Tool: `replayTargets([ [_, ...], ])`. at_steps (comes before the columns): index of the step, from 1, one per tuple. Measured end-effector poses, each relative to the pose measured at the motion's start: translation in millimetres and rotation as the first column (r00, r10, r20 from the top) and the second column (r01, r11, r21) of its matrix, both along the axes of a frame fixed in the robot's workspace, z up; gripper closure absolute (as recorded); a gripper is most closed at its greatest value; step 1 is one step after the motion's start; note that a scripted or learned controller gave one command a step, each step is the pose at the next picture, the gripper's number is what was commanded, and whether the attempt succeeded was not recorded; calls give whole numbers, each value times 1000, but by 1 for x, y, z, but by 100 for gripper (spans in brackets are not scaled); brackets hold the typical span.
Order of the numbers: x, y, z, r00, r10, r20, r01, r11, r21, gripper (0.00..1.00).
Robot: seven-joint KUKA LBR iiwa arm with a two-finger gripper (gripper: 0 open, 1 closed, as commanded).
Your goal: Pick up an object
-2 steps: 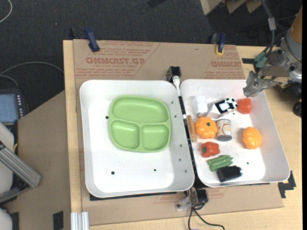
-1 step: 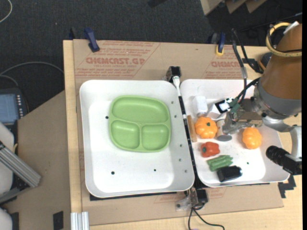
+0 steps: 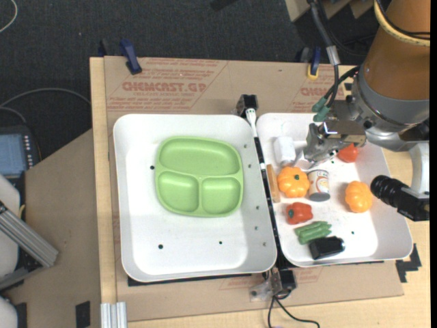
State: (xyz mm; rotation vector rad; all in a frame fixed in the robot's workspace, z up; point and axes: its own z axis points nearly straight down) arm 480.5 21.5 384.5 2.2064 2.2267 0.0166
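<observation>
Two white bins sit side by side on the table point(image 3: 205, 80), and the busy one is the right bin point(image 3: 389, 241). Take the small can point(image 3: 319, 185) at its middle as our marker. The arm point(image 3: 399, 53), grey with that orange band, hangs over the bin's far side, and its pincer point(image 3: 319, 147) is poised just above and beyond the can, down among the objects. Whether the pincer is open, closed or gripping anything cannot be told from here; the metal tip blurs into the clutter, and nothing can be seen held in it.

Touching the can on its left is an orange pumpkin-shaped toy point(image 3: 293, 182). Beyond that, up and left of the can, lies a small white block point(image 3: 284, 147). To the can's right, a little apart, sits a second orange toy point(image 3: 358, 196). Up and right of the can, tucked just beside the pincer, a red round piece point(image 3: 348, 153) peeks out. Nearer the camera from the can comes a red pepper-like toy point(image 3: 298, 212), then a green pod-shaped piece point(image 3: 313, 231), then a black block point(image 3: 326, 247) at the bin's near side.

Well to the can's left, the left bin point(image 3: 136, 251) carries a green divided plate point(image 3: 199, 176), lying flat with three compartments.
</observation>
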Motion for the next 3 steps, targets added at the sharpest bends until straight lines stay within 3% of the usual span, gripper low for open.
replayTargets([
  [1,13,-57,-87,1000,-16,-22,16,1000,-4,100],
  [2,-2,37,-64,1000,0,-10,0,1000,-1,100],
  [3,-1,52,-10,1000,-6,-5,6,1000,-1,100],
])
